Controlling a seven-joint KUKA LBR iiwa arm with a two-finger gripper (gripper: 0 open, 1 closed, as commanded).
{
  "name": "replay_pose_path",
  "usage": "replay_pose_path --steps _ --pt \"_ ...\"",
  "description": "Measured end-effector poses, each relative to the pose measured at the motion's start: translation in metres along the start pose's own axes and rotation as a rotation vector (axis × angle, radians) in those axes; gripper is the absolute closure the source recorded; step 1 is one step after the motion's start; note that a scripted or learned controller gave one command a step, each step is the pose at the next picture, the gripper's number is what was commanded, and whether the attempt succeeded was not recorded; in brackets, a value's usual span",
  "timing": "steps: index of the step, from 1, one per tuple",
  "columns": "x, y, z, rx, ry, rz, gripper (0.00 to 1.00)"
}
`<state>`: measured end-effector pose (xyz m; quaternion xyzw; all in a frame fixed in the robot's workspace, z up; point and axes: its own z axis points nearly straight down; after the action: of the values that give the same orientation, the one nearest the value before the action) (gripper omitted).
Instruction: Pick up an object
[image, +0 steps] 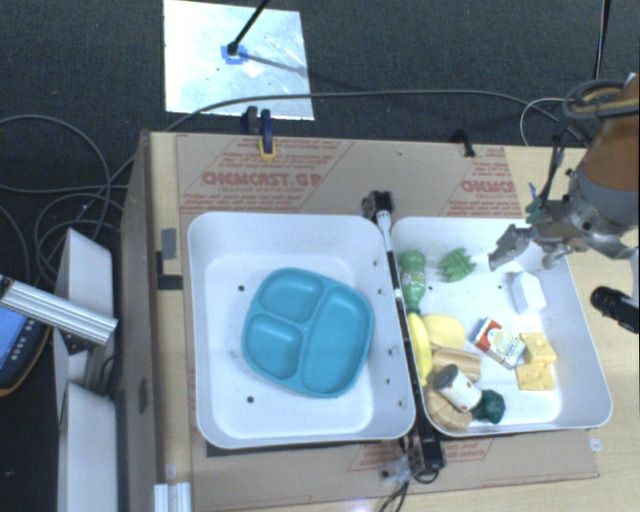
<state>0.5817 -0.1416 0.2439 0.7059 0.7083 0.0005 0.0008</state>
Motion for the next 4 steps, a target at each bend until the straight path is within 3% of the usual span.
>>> replay_pose_path --steps 1,2,3,4 --pt "0.004 -0.037 0.137 0.003 0.001 0.002 0.00" --pt "0.019 0.029 0.160 0.000 0.000 0.000 0.00" --pt "-0.017 -0.008 0.158 0.001 -0.001 0.002 0.00" --pt "-0.026 0.067 0.068 -0.004 -0.001 -0.001 0.00"
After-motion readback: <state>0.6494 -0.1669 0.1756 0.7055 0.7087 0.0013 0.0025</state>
